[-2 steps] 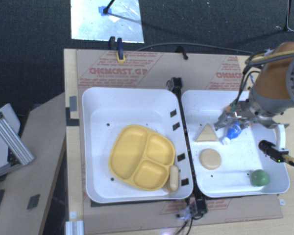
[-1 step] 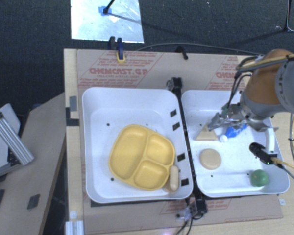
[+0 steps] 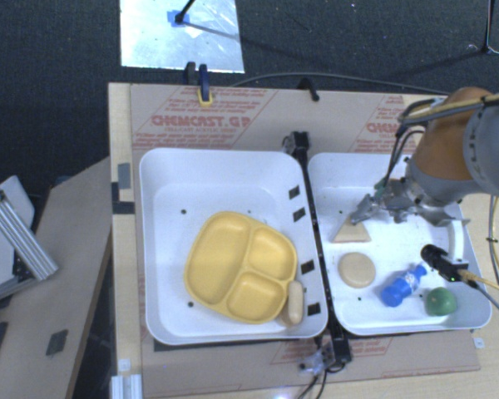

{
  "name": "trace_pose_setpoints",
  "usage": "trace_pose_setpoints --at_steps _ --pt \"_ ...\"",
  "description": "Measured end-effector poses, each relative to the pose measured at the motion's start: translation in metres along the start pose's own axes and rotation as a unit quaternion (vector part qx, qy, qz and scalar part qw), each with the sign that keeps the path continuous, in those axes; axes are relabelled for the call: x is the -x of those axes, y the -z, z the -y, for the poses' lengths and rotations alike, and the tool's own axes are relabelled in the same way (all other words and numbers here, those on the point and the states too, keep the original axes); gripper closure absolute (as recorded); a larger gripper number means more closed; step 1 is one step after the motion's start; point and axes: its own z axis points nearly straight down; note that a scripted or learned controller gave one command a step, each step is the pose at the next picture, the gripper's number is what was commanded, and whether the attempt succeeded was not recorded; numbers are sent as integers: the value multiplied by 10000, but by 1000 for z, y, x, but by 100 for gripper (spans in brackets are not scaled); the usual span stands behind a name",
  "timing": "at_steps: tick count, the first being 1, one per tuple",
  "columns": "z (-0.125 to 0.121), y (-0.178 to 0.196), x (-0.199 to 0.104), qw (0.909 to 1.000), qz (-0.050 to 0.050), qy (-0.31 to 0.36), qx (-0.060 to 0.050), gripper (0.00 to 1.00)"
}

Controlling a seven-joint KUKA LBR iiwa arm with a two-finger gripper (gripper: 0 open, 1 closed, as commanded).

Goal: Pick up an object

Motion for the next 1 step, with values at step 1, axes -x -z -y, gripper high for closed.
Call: trace_pose_setpoints --at_steps 1 --pt "-2 11 -1 10000 -14 10 7 100"
